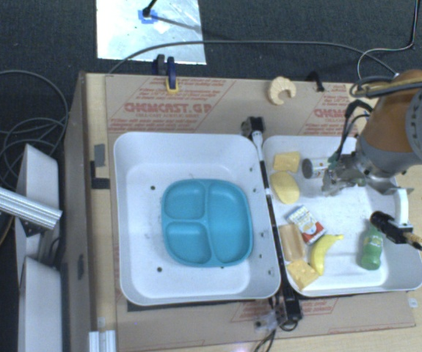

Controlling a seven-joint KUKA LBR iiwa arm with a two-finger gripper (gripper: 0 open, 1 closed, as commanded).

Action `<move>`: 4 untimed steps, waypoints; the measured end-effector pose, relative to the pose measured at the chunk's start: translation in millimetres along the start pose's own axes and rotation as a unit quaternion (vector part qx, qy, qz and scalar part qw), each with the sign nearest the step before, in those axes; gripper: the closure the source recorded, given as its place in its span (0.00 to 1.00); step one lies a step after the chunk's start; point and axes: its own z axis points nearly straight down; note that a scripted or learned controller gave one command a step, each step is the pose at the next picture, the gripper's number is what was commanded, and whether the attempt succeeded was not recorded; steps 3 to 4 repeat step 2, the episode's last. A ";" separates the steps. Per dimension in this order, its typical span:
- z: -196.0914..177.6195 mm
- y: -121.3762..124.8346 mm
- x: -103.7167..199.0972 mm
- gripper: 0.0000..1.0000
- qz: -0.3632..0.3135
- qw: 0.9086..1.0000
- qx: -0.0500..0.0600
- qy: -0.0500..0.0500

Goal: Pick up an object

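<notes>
Several small items crowd the right white bin — pale yellow foam blocks, a yellow plastic banana, a green plastic bottle. We see the gripper low at upper right, nothing visibly held; whether it is clenched we cannot tell. Left, a blue divided plate lies apart — likely not targeted.

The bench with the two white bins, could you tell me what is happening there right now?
A grey robot arm reaches in over the right bin, which holds toy food: a banana, a green bottle and yellow pieces. Its gripper hangs low near the bin's back. The left bin holds a blue divided plate.
</notes>
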 end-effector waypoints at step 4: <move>-49.0 12.9 57.3 0.00 -0.001 1.000 0.002 0.002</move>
